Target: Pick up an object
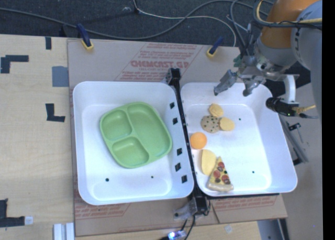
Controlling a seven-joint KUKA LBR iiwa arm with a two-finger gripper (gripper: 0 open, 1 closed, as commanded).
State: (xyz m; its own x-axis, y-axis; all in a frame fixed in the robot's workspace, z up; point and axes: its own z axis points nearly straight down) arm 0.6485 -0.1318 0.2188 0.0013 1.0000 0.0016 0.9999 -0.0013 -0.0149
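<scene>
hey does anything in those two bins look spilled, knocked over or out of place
Nothing stands out. The green divided plate lies flat, slightly turned, in the left bin. The toy foods, including the pizza slice, cluster at the right bin's left side. The open gripper hovers over its far edge.

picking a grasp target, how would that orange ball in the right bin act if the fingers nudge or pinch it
The orange ball looks round and smooth, so a nudge would probably roll it, perhaps toward the yellow piece just below it. It lies close to the bin's left wall, which may crowd one finger. Its small size suggests it is light, though a pinch off centre could squirt it out.
</scene>
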